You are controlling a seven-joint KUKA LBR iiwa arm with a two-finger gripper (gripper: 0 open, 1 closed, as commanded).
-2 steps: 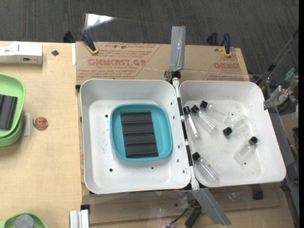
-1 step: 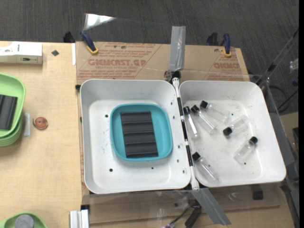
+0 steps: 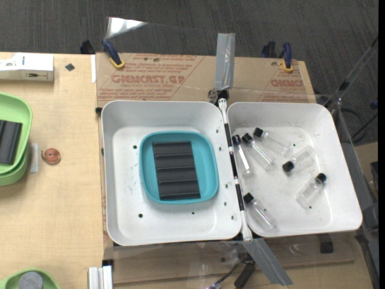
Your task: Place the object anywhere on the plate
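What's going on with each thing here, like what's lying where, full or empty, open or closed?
Teal plate: in the left bin, flat, holding a black ridged insert.
Vials: clear with black caps on, lying scattered on their sides in the right bin.
Green tray: on the bench at the left edge, with something dark in it.

You see two white bins side by side on the bench (image 3: pixel 60 221). The left bin (image 3: pixel 120 209) holds a teal plate (image 3: pixel 209 161) with a dark ribbed insert (image 3: pixel 175 170) lying on it. The right bin (image 3: pixel 337 161) holds several clear vials with black caps (image 3: pixel 263 155), scattered and lying on their sides. Cardboard (image 3: pixel 162 77) lies behind the bins, held by clamps (image 3: pixel 112 54). A green tray (image 3: pixel 15 110) sits at the far left.
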